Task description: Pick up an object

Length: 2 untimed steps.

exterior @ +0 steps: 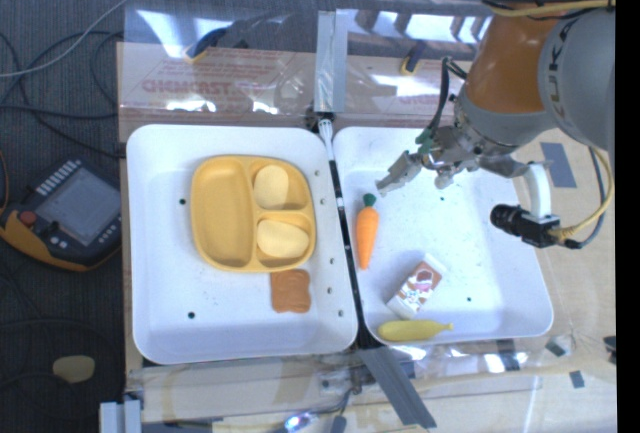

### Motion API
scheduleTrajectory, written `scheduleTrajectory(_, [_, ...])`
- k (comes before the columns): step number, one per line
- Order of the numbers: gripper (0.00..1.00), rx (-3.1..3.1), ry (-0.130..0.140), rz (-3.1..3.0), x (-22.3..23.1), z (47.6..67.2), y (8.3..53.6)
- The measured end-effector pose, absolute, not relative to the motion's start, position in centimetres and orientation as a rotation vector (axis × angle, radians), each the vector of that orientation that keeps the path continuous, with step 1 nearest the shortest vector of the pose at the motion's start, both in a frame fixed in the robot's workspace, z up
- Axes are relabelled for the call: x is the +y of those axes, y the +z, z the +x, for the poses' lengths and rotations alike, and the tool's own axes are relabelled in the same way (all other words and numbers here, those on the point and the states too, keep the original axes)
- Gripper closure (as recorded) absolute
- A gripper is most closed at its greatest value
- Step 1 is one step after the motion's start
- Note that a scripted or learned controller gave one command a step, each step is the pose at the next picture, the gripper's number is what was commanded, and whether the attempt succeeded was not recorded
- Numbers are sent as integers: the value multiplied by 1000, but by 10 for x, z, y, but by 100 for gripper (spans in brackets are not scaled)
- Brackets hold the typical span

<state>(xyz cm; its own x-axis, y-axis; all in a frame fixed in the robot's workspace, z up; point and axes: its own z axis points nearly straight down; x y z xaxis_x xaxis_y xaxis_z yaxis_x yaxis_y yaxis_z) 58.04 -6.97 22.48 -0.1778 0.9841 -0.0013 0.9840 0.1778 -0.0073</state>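
Note:
In the right bin [500,316] an orange carrot [367,235] with a green top lies by the left wall. A small printed carton [417,288] and a yellow banana [413,329] rest near the front edge. My gripper [418,175] hangs over the bin's back left part, just up and right of the carrot's top. It is open, with nothing between its fingers [392,178]. The left bin [160,321] holds a yellow divided plate [222,213] with two pale food pieces [271,186] in it. A brown slice [291,291] lies in front of the plate.
The grey arm with its orange band [512,71] reaches in over the right bin's back right. A black cylinder [520,220] with a cable sticks out beside it. A handheld control unit [62,211] and cables lie on the floor at left.

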Motion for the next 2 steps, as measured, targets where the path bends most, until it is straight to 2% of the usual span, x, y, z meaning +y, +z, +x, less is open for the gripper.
scheduleTrajectory(1, [0, -2499, 7, -1892, -150, 548, 105])
scheduleTrajectory(2, [0, -2440, 6, -1966, -111, 509, 164])
